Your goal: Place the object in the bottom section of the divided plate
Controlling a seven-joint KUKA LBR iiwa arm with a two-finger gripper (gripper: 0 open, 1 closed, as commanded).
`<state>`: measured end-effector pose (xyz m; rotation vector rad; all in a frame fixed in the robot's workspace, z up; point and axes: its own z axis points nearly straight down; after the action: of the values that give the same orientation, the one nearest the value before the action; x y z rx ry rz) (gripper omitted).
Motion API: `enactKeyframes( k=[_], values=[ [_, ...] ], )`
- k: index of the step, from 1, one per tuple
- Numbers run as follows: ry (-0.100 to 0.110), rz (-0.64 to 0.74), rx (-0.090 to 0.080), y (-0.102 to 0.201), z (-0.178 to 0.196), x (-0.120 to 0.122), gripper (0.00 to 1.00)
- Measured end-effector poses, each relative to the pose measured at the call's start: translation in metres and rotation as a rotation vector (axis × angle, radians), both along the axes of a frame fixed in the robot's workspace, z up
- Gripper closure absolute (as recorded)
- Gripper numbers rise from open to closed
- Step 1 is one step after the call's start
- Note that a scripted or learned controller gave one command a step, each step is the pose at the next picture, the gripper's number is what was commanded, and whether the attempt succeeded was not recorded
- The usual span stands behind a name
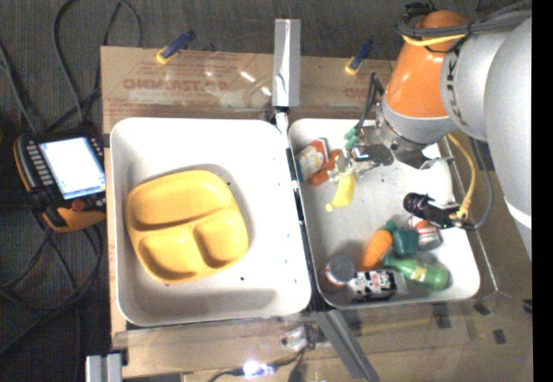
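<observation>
Seen from above, the grey arm's two-finger gripper (pixel 367 149) is poised over the far left part of the right-hand shallow white bin (pixel 467 285); whether anything is gripped cannot be told. A slim yellow plastic object, banana-like (pixel 343 190), lies just beneath it, beside a red-and-white packet (pixel 314 159). An orange toy carrot (pixel 376 248), a green bottle (pixel 421 272) and small cans are heaped at that bin's near edge. The yellow divided plastic plate (pixel 186 223) sits in the middle of the left-hand white bin (pixel 130 302), its sections bare. The yellow piece is judged light, stiff and somewhat slippery, best taken across its narrow middle.
</observation>
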<state>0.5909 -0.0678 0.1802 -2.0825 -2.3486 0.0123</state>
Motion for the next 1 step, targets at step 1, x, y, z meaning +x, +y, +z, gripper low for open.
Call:
enactKeyframes(
  k=[1],
  values=[
    [0.001, -0.062, 0.002, 0.1288, -0.0005, -0.0196, 1.00]
  ],
)
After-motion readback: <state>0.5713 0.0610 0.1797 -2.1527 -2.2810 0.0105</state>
